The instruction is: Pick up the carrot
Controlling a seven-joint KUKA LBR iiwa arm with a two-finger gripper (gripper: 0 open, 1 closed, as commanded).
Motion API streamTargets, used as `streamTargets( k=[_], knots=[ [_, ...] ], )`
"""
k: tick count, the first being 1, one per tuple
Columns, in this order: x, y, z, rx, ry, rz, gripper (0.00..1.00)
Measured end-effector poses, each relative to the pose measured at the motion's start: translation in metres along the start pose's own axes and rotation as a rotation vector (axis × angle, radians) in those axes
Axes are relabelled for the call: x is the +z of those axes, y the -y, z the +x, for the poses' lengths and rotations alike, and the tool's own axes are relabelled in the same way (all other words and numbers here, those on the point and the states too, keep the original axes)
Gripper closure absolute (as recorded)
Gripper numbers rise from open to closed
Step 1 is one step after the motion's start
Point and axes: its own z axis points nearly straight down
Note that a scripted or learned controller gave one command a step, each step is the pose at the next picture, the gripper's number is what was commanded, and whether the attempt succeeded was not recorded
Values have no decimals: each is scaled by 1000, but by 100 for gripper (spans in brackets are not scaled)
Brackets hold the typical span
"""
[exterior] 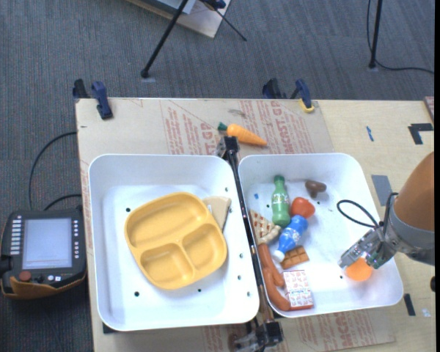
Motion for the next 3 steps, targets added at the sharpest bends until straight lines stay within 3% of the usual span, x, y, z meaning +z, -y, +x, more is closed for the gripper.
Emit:
streamTargets(
  k=[1, 2, 3],
  knots=[
    [-39, -57, 39, 115, 1, -3, 100],
    [-78, -67, 96, 562, -1, 2, 100],
    [-182, -27, 51, 362, 6, -3, 100]
  ],
)
